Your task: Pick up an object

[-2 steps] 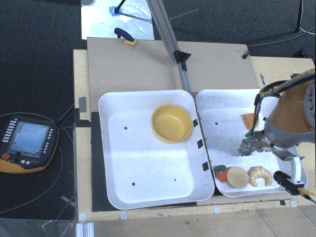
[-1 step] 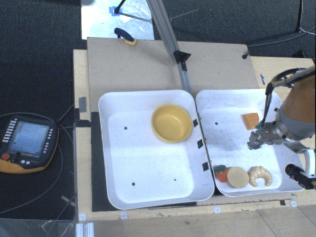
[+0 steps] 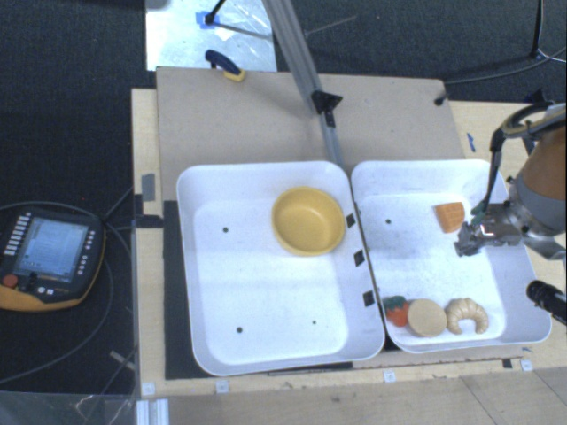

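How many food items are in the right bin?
4: an orange block near the gripper; a tomato, a round bun and a croissant along the front edge. The arm may hide more.

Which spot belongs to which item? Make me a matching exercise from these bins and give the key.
Things:
1. round yellow bowl
2. orange wedge-shaped block
3. pale curved croissant
4. two-finger gripper

Places:
A. front right corner of the right bin
B. just in front of the orange block
C. back of the left bin
D. back right of the right bin

Pairs: 1-C, 2-D, 3-A, 4-B
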You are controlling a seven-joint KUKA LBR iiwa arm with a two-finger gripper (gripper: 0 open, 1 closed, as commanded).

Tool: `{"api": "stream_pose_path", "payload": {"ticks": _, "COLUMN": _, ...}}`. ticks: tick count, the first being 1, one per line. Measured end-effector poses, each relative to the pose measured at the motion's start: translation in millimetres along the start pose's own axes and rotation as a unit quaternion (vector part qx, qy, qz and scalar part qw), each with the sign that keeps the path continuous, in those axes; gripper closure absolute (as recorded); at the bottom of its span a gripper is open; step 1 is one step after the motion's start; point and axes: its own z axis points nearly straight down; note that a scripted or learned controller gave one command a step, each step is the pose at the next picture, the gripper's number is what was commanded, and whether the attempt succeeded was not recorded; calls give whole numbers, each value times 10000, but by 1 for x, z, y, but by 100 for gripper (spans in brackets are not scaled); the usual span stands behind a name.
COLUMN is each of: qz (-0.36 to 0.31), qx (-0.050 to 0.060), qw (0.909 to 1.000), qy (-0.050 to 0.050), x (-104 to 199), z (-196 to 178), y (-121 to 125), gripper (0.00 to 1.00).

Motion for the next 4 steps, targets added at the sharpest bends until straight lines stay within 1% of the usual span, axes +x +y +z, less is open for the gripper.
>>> {"api": "stream_pose_path", "payload": {"ticks": 1, "qz": -3, "qx": -1, "qw": 10000, "qy": 1, "x": 9, "z": -48, "y": -1, "gripper": 100}}
{"api": "stream_pose_path", "payload": {"ticks": 2, "qz": -17, "qx": 16, "qw": 10000, "qy": 9, "x": 53, "z": -54, "y": 18, "gripper": 100}}
{"api": "stream_pose_path", "payload": {"ticks": 3, "qz": -17, "qx": 18, "qw": 10000, "qy": 9, "x": 95, "z": -52, "y": 44, "gripper": 100}}
{"api": "stream_pose_path", "payload": {"ticks": 4, "qz": -16, "qx": 19, "qw": 10000, "qy": 10, "x": 138, "z": -54, "y": 60, "gripper": 100}}
